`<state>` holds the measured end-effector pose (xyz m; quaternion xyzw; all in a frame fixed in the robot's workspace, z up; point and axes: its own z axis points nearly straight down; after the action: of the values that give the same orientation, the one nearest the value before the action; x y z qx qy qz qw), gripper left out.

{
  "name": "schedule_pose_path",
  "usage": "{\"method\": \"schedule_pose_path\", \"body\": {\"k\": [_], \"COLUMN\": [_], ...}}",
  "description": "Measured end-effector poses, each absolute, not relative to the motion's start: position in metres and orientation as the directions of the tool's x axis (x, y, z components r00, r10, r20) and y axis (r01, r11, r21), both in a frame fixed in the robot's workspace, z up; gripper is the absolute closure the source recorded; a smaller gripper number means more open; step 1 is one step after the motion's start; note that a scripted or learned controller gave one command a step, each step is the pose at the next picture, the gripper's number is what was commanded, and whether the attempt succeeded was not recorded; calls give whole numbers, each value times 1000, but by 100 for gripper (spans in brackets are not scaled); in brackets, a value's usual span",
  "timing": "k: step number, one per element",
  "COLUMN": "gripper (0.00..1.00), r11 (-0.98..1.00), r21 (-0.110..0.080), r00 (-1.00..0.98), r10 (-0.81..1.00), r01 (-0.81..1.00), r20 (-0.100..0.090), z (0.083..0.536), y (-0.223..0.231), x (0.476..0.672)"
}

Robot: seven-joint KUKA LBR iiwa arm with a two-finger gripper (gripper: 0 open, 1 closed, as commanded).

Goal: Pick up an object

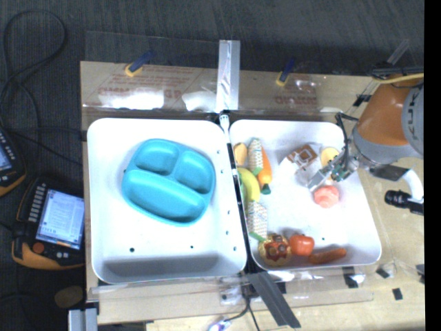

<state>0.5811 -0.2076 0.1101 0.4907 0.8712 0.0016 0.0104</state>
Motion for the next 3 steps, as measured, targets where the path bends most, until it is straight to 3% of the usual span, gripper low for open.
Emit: {"method": "schedule_pose_path", "body": {"k": [1,2,3], "gripper": [100,100,100], "r11": [168,-258,-299], "r21": [-3,-5,12], "r00": [-168,258,299], "r10": [986,966,954], "r01": [986,966,954], "r20": [-1,-2,-2], "z": [187,195,91], "y": [-158,-142,-205], "x": [517,483,487]}}
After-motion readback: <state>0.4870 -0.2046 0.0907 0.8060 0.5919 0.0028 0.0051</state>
